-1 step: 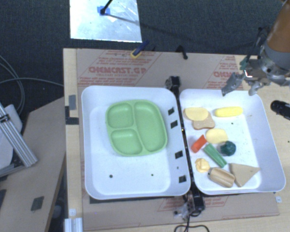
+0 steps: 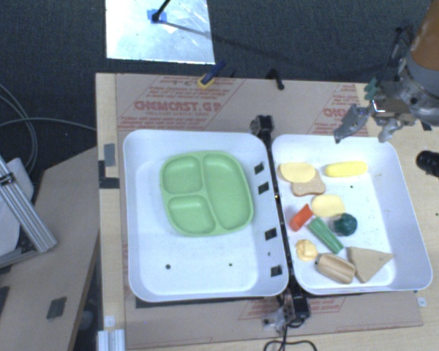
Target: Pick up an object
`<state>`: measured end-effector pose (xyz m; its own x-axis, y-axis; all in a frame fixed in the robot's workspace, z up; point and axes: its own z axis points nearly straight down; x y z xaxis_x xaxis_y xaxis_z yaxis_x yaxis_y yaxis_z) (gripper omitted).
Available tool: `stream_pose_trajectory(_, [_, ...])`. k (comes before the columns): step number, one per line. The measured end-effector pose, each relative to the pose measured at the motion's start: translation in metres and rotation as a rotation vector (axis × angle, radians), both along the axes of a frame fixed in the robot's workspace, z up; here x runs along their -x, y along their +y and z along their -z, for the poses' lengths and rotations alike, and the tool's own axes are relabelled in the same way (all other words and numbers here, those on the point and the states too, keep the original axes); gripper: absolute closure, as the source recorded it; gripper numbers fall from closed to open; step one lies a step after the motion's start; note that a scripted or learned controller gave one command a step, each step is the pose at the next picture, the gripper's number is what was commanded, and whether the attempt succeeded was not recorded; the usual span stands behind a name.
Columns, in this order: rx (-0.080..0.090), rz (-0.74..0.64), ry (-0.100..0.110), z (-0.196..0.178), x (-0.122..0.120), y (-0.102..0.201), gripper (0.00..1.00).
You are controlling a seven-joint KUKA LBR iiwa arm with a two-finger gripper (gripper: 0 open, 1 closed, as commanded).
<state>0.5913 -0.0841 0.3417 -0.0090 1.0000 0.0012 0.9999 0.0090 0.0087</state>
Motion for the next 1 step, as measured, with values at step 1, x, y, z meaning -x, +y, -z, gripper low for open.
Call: stream_pose_trajectory(1, [0.002,0.001,-0.011,-0.1379,0.0115,0.0188,0.0])
